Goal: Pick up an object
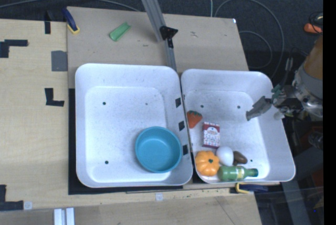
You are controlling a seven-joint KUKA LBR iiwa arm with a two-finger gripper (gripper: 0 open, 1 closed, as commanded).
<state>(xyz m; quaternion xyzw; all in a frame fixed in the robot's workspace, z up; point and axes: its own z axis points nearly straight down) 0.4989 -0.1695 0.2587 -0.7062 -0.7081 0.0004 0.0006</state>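
The right bin (pixel 231 87) holds several small things along its near-left side: a red-orange strawberry-like toy (pixel 194 119), a red and white carton (pixel 211 134), an orange pumpkin (pixel 207 163), a white egg (pixel 225 155), a brown piece (pixel 240 157) and a green bottle (pixel 236 172) lying on its side. A blue bowl (pixel 157 149) sits in the left bin (pixel 105 82). My gripper (pixel 259 109) hangs over the right bin's right side, up and to the right of the carton, with nothing visibly in it.
A slanted metal pole (pixel 151 0) comes down to the bins' shared back edge. A green block (pixel 119 31) and a blue and yellow clamp (pixel 70 20) lie on the bench behind the left bin. Cables run over the dark floor behind.
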